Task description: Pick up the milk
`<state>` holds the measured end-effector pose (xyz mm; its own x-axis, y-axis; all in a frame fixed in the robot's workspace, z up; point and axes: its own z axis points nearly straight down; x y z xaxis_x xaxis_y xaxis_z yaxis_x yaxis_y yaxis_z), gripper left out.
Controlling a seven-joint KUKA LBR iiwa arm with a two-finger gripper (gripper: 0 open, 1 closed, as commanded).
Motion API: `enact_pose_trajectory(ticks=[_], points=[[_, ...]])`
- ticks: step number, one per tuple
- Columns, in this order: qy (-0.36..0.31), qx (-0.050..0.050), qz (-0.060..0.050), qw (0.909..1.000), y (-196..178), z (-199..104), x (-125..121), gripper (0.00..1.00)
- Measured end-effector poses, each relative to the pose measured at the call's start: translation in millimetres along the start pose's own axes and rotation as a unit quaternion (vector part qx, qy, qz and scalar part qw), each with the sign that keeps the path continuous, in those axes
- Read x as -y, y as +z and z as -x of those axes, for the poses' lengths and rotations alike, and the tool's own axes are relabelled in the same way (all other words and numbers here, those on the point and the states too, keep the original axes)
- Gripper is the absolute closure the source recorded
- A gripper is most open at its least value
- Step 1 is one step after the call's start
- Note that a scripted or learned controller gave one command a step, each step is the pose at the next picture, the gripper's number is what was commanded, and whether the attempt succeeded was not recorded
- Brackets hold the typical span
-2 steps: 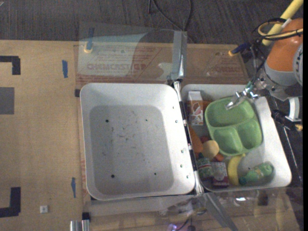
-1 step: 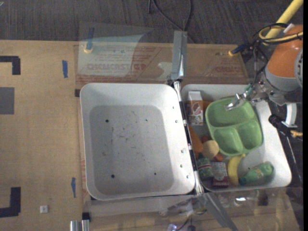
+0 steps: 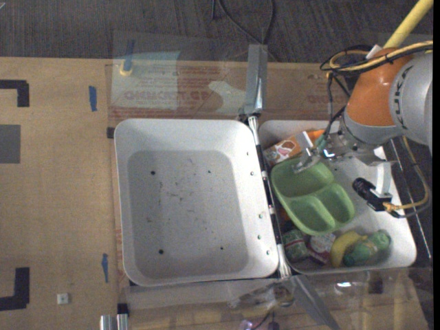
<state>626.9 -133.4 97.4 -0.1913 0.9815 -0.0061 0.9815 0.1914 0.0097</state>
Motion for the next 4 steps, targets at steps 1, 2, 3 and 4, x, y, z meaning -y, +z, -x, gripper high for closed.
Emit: enact_pose_trajectory(ticks=[1, 2, 3, 4], points=[[-0.003, -0.002, -0.003, 1.0, -79, 62, -31, 0.0], [-0.004, 0.0, -0.001, 1.0, -90, 62, -33, 1.0], [-0.004, 0.0, -0.002, 1.0, -90, 61, -33, 0.0], [-0.006, -0.003, -0.008, 0.9999, 11, 15, -36, 0.0]])
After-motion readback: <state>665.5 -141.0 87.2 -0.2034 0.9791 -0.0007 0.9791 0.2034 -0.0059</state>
